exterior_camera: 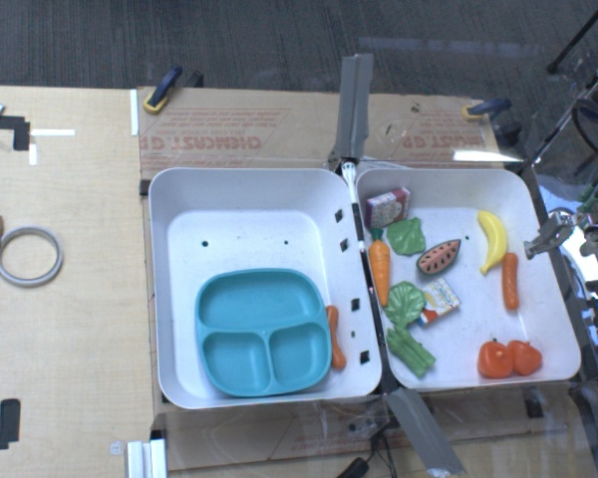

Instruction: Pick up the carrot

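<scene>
The gripper [555, 235] is seen as a small piece of bare silvery-grey metal, made up of angular, bracket-like shapes with bright glints along the edges. Behind it, paler metallic parts are made out, blurred by reflections. Thin black cables [576, 119] are seen looping above; whether they are attached to the arm cannot be told.

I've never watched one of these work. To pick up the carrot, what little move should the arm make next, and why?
Probably swing left across the right bin toward the carrot. The gripper sits at that bin's right edge, well away from the carrot, which lies along the bin's left wall beside green leafy toys.
</scene>
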